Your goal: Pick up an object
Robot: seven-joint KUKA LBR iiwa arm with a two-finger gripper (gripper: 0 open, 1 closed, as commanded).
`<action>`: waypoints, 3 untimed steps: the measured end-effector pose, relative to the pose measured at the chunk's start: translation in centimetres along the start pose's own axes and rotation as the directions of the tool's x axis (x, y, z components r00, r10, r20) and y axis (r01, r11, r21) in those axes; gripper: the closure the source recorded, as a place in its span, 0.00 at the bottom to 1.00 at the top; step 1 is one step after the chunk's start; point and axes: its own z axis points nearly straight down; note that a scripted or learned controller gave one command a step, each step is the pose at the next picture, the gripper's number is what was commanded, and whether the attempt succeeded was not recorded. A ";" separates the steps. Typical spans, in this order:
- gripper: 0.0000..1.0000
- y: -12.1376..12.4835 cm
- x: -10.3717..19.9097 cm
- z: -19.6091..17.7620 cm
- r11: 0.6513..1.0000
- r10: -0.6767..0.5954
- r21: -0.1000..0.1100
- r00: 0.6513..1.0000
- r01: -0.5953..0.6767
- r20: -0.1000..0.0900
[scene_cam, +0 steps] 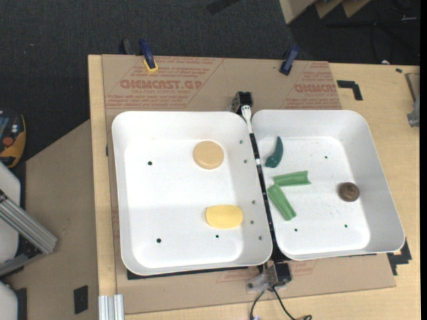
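Observation:
The left bin [133, 179] holds a round tan disc [209, 155] near its middle and a yellow oval piece [223, 217] below it. In the right bin [373, 179] lie a curved dark teal piece [275, 153] near the dividing wall, two green blocks, one lying flat [291, 179] and one slanted [281, 201], and a small brown round object [348, 192] toward the right side.
The two bins sit on a brown cardboard sheet [200, 79] held by blue clamps [147, 55] at the back. A black clip [243, 102] joins the bins at the far edge, and cables trail from the near edge [270, 279].

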 end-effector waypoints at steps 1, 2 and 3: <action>1.00 -6.0 -1.9 5.1 1.000 0.003 0.016 1.000 -0.003 -0.006; 1.00 -1.3 9.9 0.0 1.000 -0.016 0.002 1.000 0.016 -0.005; 1.00 -6.1 6.2 9.3 1.000 0.004 0.023 1.000 -0.004 -0.007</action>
